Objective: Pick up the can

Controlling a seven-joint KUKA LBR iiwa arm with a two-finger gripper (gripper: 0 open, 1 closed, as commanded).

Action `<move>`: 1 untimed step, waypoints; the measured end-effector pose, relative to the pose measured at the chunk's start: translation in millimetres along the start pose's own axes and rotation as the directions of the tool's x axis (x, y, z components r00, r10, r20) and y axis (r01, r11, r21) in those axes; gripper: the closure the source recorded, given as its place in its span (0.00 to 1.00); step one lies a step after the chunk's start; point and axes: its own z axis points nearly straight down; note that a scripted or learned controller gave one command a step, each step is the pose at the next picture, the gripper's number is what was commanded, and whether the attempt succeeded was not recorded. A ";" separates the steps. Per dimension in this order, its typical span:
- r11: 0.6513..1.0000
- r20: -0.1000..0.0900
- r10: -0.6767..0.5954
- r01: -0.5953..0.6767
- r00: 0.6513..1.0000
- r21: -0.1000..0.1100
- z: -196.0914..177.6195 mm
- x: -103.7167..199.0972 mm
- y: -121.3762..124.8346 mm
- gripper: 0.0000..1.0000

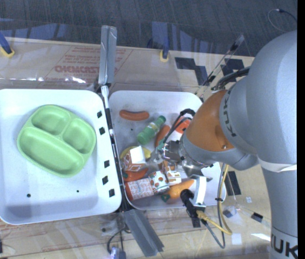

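The grey arm [273, 96] comes in from the right side of the camera view, its thick upper link filling the right edge. It bends down and leftward through the orange band [211, 125] above the wrist. Below the band the grey wrist points toward the lower left, ending at the claw [165, 154], which sits low.

- Bulky smooth grey arm [265, 107], rounded cast housings
- Glossy orange band [211, 125] ringing the wrist
- "KU" lettering in dark print on the grey link at 5 o'clock
- Black and yellow cables trailing off the wrist end
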 end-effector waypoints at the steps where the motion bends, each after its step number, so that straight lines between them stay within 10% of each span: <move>1: 1.000 -0.003 -0.003 0.003 1.000 -0.003 -12.6 0.6 2.7 1.00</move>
